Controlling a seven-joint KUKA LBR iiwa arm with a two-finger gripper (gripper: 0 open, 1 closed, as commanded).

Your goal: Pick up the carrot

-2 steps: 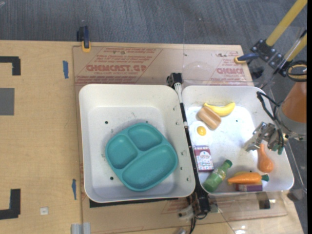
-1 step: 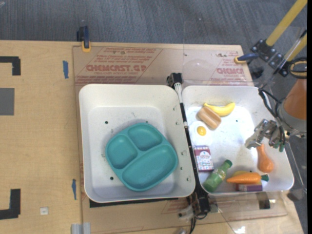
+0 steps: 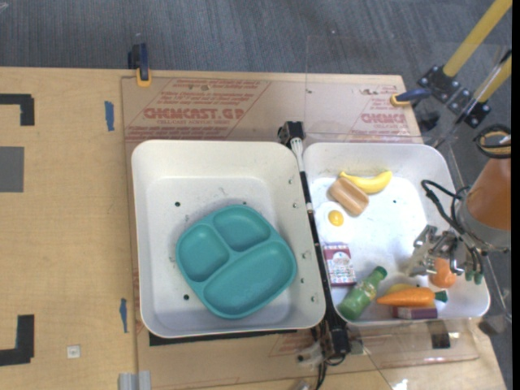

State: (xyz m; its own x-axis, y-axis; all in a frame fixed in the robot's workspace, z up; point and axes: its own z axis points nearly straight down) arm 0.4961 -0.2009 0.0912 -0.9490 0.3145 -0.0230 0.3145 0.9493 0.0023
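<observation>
Cardboard-topped bench [image 3: 65, 218], two shallow white bins.
Your gripper [image 3: 445, 260] hangs in the right bin [image 3: 390, 218] just above the orange carrot [image 3: 406, 296]; whether it's open, you cannot tell.

Arm [image 3: 496, 197] cut off (right edge); pincer [image 3: 439, 258] fingers unclear.

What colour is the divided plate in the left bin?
Teal, the plate shows plainly in the camera view, all three compartments the same colour.
</observation>
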